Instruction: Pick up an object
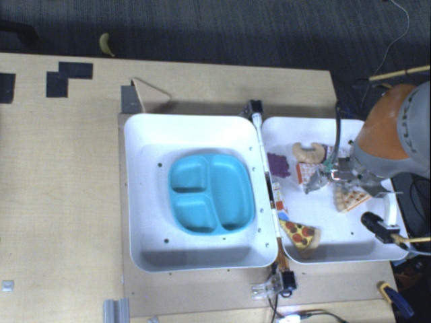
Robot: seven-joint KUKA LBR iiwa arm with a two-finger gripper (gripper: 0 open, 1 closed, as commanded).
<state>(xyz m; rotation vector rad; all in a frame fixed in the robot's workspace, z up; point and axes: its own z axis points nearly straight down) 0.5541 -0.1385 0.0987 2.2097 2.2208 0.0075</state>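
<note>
Pizza toy [299, 233] sits low in the right bin [350, 251] — gripper [322, 177] dips among the toys to grab one; I cannot tell its grip.

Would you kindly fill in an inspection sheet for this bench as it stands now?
Surface: tan bench bearing two white bins side by side, left bin and right bin.
Job's things: right bin holds a pizza slice, purple piece, tan piece and waffle-like piece.
Clutter: blue tray in the left bin; black tape marks on the bench.
End effector: end effector low over the right bin; grip not discernible.
Cables: thin cable on the floor, wires at the front edge.
Surroundings: dark carpet with a yellow scrap.
</note>
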